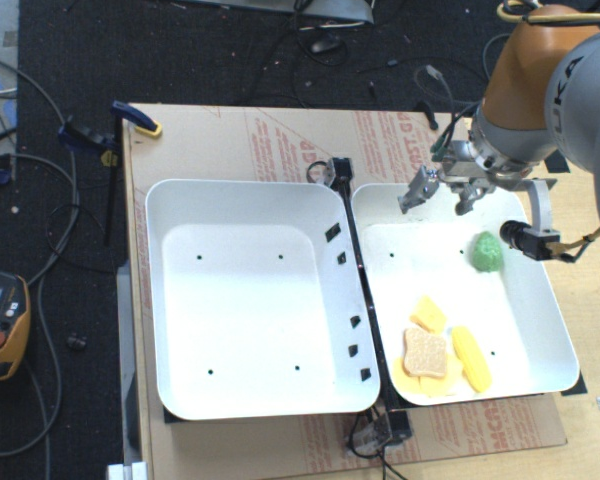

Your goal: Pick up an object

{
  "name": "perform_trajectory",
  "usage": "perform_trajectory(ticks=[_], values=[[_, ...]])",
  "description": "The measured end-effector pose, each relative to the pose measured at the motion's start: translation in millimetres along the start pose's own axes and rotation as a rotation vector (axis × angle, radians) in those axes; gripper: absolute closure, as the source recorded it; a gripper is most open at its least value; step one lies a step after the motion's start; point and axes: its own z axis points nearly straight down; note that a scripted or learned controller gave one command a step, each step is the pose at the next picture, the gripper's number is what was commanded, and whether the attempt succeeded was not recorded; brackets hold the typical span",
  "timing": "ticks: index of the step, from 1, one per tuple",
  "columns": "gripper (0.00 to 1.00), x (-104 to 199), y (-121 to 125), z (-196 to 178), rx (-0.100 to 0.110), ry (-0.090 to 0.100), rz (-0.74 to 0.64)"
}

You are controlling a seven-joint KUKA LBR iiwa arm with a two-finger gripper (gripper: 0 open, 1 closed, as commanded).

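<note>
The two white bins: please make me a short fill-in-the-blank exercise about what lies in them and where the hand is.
1. The green object lies in the ____ bin.
2. The hand hangs over that bin's ____ edge.
3. The toast-like slice rests among ____ pieces.

Missing words: right; far; yellow

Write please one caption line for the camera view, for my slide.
Open gripper above the right bin, which holds a green object, yellow pieces and a toast slice.

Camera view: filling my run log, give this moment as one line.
end effector: open, nothing held, above right bin far edge | green object: in bin, near | toast, yellow pieces: front
</note>
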Motion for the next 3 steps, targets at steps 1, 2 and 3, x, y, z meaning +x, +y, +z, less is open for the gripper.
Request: perform_trajectory(ticks=[1,2,3], values=[[0.0,-26,-61,-23,-0.001,0.0,0.003],[0.0,-52,-145,-5,0.002,0.0,0.005],[0.0,13,-73,124,0.006,0.002,-0.006]])
